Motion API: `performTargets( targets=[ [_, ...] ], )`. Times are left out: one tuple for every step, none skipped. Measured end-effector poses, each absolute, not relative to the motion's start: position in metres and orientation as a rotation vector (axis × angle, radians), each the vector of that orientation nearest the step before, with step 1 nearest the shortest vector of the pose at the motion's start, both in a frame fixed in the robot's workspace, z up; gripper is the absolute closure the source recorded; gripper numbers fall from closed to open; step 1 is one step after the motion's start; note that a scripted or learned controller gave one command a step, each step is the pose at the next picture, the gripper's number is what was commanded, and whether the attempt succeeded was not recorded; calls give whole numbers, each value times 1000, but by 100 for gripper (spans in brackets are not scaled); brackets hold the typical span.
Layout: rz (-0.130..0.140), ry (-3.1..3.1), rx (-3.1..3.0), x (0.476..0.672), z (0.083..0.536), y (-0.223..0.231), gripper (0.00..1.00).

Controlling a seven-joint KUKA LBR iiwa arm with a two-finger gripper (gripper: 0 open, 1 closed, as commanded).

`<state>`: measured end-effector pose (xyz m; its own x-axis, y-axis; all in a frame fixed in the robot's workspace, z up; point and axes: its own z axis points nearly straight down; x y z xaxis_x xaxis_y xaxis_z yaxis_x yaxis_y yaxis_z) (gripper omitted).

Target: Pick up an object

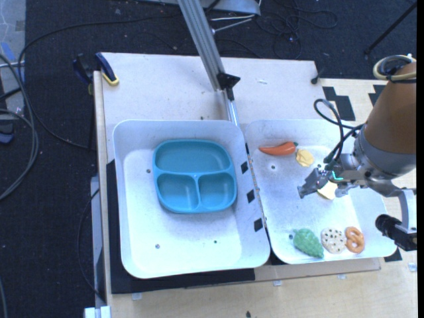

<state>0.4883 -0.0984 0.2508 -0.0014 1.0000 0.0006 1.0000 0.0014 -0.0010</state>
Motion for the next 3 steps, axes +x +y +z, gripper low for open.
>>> performTargets(
  targets=[
    [0, -2222, -2219, 488, 251, -98, 0],
    [6, -2218, -2217, 484, 195, -88, 0],
    [6, -2217, -2219, 490, 138, -93, 0]
  ],
)
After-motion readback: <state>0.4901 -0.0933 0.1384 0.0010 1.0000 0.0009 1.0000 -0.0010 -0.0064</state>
